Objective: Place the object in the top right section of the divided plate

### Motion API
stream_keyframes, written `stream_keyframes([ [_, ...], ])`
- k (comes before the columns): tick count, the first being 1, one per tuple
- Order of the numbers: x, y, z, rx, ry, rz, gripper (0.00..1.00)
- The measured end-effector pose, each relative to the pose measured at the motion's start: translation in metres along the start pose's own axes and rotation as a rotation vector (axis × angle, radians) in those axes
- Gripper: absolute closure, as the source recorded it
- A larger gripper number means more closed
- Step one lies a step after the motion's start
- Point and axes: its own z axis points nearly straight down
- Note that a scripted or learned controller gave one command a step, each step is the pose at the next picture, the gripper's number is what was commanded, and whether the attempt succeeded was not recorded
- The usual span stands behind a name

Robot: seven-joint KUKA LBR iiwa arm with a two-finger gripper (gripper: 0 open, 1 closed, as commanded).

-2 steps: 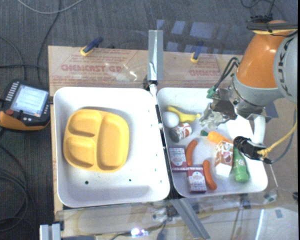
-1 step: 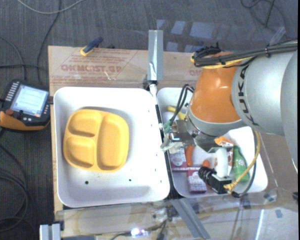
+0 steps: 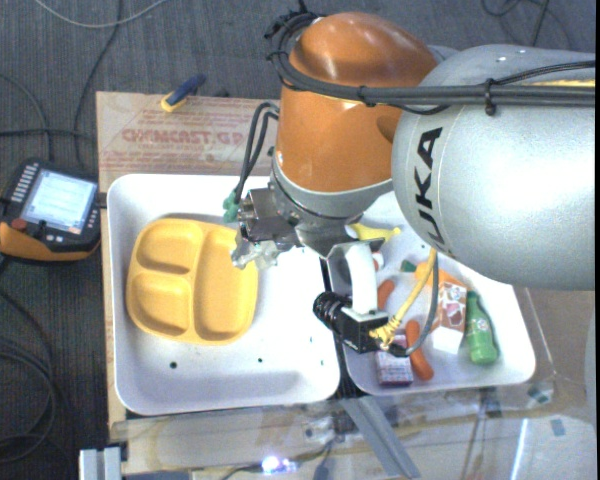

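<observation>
Here we find the gripper poised at the plate's right edge, the yellow plate spreading away to its left in the left bin. Which object is meant we cannot tell (toy food lies well right of the jaws, in the right bin). Jaw state: cannot tell. The arm reaches in from the right, wrist bent down.

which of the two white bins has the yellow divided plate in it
The left bin, on the side away from the arm, holds the yellow divided plate; the right bin holds small mixed items.
</observation>
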Motion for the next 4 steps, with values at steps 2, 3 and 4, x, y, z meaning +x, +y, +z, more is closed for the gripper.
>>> stream_keyframes([
  [2,0.011,0.035,0.077,0.001,-0.003,0.019,1.0],
  [3,-0.02,0.027,-0.099,-0.002,-0.002,-0.31,1.0],
  [4,-0.052,0.075,-0.099,-0.002,-0.003,-0.371,1.0],
])
